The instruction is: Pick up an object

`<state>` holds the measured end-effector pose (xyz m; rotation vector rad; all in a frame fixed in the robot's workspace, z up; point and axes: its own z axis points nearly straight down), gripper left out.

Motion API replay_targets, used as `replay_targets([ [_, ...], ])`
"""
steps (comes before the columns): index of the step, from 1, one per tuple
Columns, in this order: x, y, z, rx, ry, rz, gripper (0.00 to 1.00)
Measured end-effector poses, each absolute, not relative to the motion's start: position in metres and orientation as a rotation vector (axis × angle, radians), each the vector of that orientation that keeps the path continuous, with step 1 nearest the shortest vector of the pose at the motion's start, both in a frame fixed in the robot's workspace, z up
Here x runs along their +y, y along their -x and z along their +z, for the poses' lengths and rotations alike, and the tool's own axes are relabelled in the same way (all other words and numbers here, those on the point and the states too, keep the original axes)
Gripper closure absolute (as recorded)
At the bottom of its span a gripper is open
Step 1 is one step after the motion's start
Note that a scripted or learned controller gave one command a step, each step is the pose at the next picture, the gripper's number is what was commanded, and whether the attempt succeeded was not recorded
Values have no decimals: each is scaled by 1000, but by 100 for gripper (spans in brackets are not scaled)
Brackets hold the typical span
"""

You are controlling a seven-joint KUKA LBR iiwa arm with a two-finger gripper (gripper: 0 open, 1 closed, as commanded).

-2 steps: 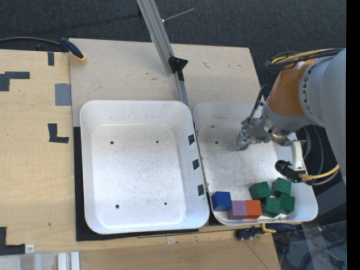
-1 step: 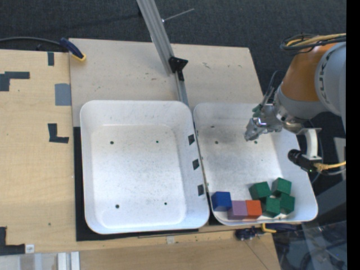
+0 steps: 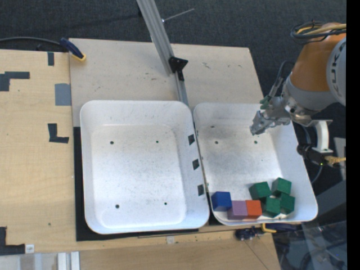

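Grey tool (image 3: pixel 260 126) hovers over right white plastic bin (image 3: pixel 236 151); finger state cannot be told. Coloured blocks (image 3: pixel 256 201) cluster at its near edge, well apart.

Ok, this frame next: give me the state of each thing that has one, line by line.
end effector: over the upper part of the right bin, apart from the blocks; finger state unclear.
right bin: holds all the blocks, clustered in its near corner.
blue block: resting on the bin floor, leftmost in the cluster.
purple block: resting, beside the orange block.
green blocks: piled together at the right.
left bin: lying flat beside the right bin.
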<state>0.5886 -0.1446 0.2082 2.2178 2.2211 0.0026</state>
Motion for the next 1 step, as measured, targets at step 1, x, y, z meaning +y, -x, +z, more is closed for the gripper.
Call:
replay_targets([
  [1,-143,-589,251,2221,-2217,3,100],
])
